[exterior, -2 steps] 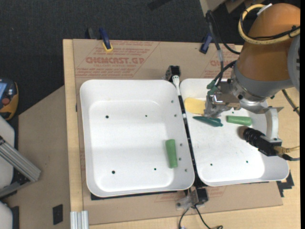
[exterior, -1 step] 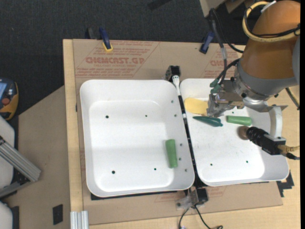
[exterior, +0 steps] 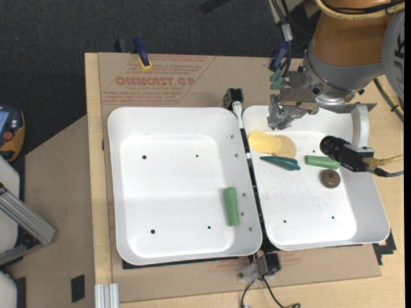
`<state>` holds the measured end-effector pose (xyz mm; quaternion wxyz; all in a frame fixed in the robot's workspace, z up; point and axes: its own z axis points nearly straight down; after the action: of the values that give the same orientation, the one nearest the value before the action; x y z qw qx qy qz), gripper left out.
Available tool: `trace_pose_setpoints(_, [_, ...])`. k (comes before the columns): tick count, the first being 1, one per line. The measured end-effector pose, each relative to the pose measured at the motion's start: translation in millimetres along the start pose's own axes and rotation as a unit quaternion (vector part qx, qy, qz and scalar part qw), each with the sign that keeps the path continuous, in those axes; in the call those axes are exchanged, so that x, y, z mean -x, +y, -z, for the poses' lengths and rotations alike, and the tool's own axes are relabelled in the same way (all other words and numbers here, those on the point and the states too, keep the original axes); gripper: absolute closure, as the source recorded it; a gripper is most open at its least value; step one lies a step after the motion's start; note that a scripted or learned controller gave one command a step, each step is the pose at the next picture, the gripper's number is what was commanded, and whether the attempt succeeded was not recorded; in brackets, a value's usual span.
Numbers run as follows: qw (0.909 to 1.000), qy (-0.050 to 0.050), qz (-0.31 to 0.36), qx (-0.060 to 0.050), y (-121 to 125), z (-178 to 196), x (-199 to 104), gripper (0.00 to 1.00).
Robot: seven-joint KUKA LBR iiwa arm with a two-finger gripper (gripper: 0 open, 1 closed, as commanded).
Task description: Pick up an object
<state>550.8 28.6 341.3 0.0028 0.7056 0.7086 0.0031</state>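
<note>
Green block (exterior: 231,206) sits by the left bin's (exterior: 128,191) right edge. Gripper (exterior: 280,122) hovers over the yellow piece (exterior: 271,144), right bin's (exterior: 359,230) back-left corner; can't tell its state. Imo drop straight down, centered, b4 closing.

Right bin: pale yellow piece (exterior: 272,144), dark teal sliver (exterior: 280,163), green bar (exterior: 322,162), brown disc (exterior: 331,179) (all flat). Left bin: green block (exterior: 231,206).

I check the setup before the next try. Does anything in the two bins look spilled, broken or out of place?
Nothing stands out. The left bin holds one green block lying flat. In the right bin the yellow piece, teal stick, green stick and brown disc lie loose, with the gripper above the yellow piece.
</note>
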Motion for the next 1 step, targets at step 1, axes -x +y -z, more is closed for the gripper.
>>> trace_pose_setpoints(1, [1.0000, 0.001, -0.001, -0.006, -60.2, 15.9, -2.7, 1.00])
